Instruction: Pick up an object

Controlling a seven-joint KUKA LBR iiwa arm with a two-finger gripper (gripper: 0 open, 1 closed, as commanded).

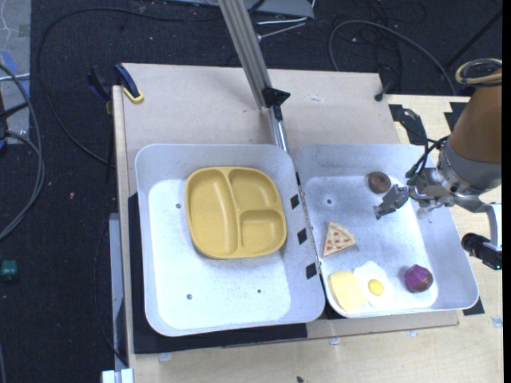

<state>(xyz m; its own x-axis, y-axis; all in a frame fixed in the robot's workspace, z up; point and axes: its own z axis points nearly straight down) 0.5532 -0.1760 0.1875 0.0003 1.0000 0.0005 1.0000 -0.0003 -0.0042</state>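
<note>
The grey arm with its orange band reaches in from the right, and its gripper [391, 204] hangs over the right shallow white bin [447, 294]. The dark fingers [386, 207] are small in this view; they seem to stand a little apart with nothing between them, but I cannot tell this for sure.

Nearest to the fingers is a small brown round toy piece [378, 182], just beside them toward the far wall of the bin. Lower in the same bin lie a triangular toy pizza slice [338, 238], a pale yellow block [346, 290] touching a white toy fried egg with a yellow yolk [371, 281], and a purple round toy [417, 278] near the right corner. The left bin [160, 294] holds a yellow plastic plate with three compartments [236, 212].

The brown piece is probably light, stiff and smooth, so it may slip or roll. I think it is best to take it across its middle, from straight above.
</note>
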